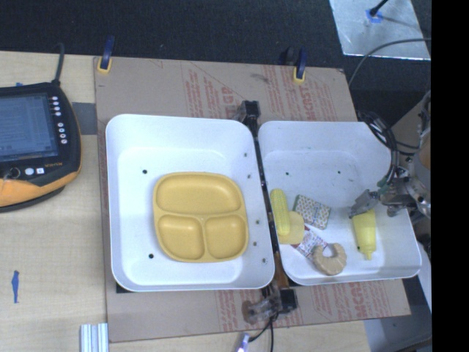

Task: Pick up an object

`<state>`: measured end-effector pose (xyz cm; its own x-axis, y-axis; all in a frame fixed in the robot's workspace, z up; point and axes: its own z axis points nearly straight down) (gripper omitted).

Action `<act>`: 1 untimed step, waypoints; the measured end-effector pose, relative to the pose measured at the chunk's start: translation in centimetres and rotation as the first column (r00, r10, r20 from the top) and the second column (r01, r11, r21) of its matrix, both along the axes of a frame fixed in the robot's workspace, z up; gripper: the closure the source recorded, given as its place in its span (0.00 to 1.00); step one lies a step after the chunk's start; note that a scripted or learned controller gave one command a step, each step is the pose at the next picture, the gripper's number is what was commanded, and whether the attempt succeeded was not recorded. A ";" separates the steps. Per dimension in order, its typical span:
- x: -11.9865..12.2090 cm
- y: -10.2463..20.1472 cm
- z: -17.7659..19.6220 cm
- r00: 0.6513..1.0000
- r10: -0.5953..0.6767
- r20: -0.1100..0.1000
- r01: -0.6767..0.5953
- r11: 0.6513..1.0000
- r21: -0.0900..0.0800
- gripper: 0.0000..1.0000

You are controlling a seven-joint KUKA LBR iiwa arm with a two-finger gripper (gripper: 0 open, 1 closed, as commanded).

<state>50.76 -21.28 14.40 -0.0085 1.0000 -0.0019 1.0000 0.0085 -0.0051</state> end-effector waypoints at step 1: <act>0.5 0.1 -5.3 1.000 -0.003 0.000 0.003 1.000 0.002 0.00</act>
